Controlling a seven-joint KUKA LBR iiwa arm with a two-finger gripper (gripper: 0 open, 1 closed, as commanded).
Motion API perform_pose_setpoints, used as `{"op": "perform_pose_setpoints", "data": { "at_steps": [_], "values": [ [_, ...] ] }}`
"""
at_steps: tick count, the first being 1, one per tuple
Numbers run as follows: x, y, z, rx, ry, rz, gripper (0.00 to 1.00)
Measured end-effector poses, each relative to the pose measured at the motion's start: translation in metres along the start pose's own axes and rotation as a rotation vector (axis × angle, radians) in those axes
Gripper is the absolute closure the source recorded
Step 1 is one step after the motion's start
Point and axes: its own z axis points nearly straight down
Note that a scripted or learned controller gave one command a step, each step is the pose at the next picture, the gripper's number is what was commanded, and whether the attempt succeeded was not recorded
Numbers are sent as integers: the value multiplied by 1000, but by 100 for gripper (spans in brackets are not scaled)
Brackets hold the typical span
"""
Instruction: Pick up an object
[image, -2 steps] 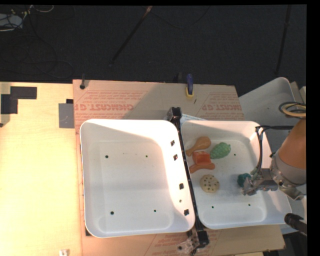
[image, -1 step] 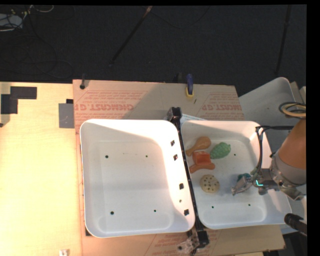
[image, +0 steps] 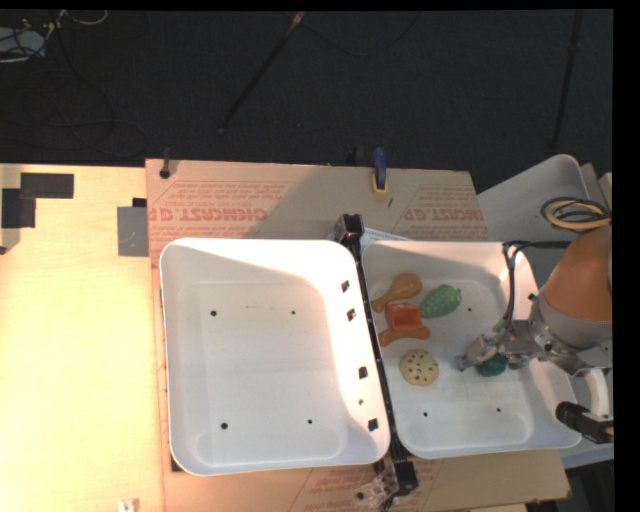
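Two white bins side by side on the worktop (image: 90, 330). Right bin (image: 470, 440) holds a tan drumstick-shaped toy (image: 398, 291), green leafy toy (image: 441, 299), orange piece (image: 404, 320), spotted cookie (image: 419, 368) and a small teal object (image: 491, 367). Gripper (image: 484, 353) sits low, directly over the teal object; fingers' spread cannot be told. Nearest candidate: teal object, touching or just under the gripper.

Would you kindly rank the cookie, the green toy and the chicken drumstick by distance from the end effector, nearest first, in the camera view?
From the end effector, low in the right bin:
1. Cookie, just to its left on the bin floor.
2. Green toy, up and left of it.
3. Chicken drumstick, farther left, near the divider between the bins.
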Motion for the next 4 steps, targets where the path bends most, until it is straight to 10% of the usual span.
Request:
{"op": "perform_pose_setpoints", "data": {
  "at_steps": [1,2,3,4],
  "values": [
    [67,31,-3,0,3,-5,0],
    [63,30,-13,3,2,-1,100],
    [63,29,-13,3,2,-1,0],
    [79,47,-122,-5,1,-2,0]
  ]
}}
